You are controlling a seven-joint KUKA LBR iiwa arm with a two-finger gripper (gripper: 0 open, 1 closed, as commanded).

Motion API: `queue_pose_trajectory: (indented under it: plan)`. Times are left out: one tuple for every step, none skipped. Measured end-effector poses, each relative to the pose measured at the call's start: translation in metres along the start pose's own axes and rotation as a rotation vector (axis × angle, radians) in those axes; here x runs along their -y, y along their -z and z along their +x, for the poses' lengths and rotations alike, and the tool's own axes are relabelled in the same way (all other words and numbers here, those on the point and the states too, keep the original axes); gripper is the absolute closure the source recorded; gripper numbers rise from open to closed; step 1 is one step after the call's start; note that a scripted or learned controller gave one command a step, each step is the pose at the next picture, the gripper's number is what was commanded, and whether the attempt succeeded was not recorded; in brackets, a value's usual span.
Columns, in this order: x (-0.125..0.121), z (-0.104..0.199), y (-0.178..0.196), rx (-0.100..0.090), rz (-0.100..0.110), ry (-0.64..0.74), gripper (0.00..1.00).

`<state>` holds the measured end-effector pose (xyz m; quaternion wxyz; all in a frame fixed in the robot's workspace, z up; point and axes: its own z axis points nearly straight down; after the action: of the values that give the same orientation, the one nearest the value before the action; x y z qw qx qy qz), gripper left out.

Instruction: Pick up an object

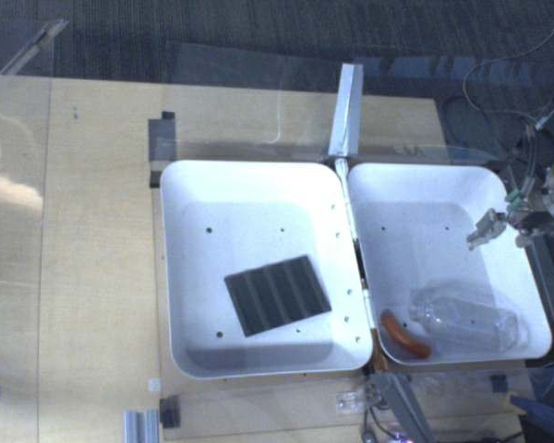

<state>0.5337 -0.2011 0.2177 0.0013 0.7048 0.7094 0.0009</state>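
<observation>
Pincer [500, 227] hangs over the right bin's [415, 192] far right side; whether it's open, I cannot tell. Far leftward lies a ribbed dark panel [277, 294], below it a clear bottle [463, 321], then a sausage [404, 336].

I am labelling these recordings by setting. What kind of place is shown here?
Probably a robotics lab test bench, not a home or shop. Two white bins sit on a wooden bench, holding unrelated items: a dark ridged panel, a clear plastic bottle, a small sausage-like toy. Loose cables hang nearby.
</observation>
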Motion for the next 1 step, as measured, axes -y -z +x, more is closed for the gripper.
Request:
queue_pose_trajectory:
  plan:
    - [0.0417, 0.0464, -0.1278, 0.002, -0.013, -0.028, 0.00]
